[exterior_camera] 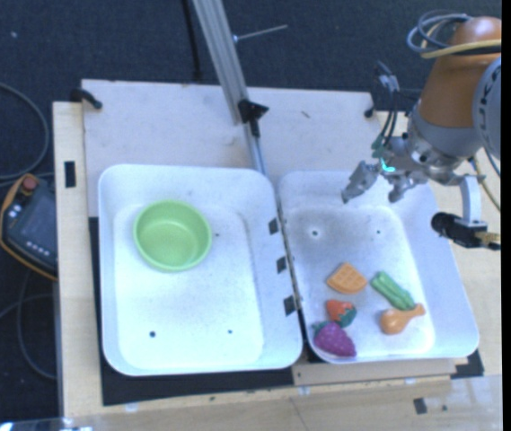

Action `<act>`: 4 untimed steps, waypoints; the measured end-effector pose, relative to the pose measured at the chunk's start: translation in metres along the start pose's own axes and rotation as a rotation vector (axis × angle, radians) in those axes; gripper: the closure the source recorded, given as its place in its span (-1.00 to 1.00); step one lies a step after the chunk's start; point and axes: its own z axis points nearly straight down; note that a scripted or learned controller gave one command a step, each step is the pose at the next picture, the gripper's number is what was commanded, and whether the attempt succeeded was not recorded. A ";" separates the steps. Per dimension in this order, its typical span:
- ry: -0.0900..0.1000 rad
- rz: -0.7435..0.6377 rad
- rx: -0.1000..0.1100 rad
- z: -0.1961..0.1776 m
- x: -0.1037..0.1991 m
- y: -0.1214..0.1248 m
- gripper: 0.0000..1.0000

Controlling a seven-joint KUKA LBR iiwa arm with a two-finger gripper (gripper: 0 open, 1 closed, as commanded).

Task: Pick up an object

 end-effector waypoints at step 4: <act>-0.001 0.011 -0.003 0.112 -0.002 -0.010 1.00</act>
